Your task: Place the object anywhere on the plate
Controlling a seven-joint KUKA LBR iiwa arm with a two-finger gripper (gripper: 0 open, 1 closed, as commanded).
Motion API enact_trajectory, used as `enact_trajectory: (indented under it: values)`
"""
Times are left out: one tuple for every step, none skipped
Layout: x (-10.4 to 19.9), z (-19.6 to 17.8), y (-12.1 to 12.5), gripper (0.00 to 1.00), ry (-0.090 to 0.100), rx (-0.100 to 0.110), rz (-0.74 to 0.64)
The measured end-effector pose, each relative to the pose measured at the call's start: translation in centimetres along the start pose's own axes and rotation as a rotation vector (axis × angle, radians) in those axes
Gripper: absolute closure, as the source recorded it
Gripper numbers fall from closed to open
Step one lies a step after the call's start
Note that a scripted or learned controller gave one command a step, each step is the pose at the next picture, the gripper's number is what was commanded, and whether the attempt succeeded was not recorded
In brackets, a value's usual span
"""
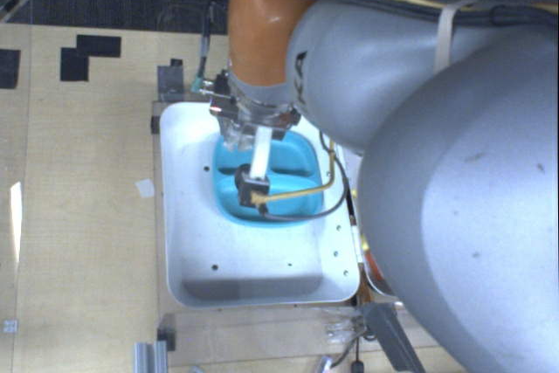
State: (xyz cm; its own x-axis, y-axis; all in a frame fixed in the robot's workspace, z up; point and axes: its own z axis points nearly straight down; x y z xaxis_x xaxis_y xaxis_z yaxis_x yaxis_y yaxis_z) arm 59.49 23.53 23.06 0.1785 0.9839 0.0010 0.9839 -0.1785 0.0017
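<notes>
The gripper hangs low over the blue plate, which lies in the far half of the left white bin on the desk. The grey arm reaches in from the right and covers the other bin almost entirely. Whether the gripper is spread or closed on anything cannot be told from this angle, because the wrist hides its tip. The object's place is just as unclear: it would sit either in that hidden grip or on the plate's covered middle.

This looks like the release stage, with 1 step left. To do it well, the drop should come from close to the plate's floor, near its centre rather than over the raised rim, so nothing rolls or bounces into the bin. After letting go, the gripper should lift straight up, because a sideways pull could drag the plate or knock the object off.
</notes>
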Motion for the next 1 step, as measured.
enact_trajectory:
  values:
    - [-1.51, -6.75, 5.50, 1.00, 0.002, -0.004, 0.112]
